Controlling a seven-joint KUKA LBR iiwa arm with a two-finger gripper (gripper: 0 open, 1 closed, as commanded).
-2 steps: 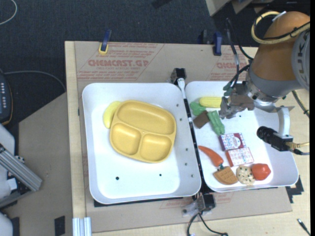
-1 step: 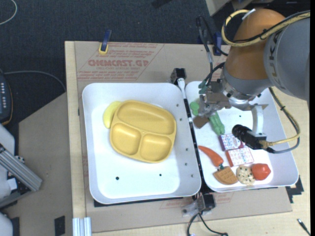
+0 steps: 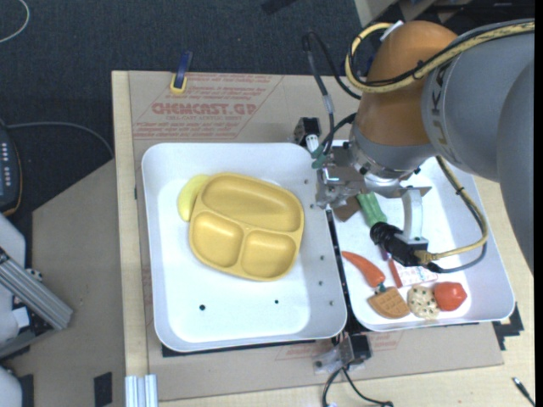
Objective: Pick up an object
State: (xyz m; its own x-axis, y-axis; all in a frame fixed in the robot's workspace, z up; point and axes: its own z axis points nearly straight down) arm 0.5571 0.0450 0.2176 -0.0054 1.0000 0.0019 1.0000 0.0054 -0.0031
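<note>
The gripper (image 3: 339, 195) hangs low over the right bin (image 3: 475, 227), close to its left wall where the two bins meet; whether it is wide, narrow or holding anything, I cannot tell, since the wrist covers it. Nearest the front edge of that bin lie a cracker (image 3: 389, 303), a round biscuit (image 3: 421, 298) and a tomato (image 3: 450, 294), with a red pepper (image 3: 365, 267) just behind them toward the left wall. Farther back, a green piece (image 3: 371, 208) lies just beside the gripper. In the left bin (image 3: 161, 227) a yellow divided plate (image 3: 246, 225) sits toward the back. Nothing appears lifted, so by my judgement the pick is not yet done: grasping and raising remain.
</note>
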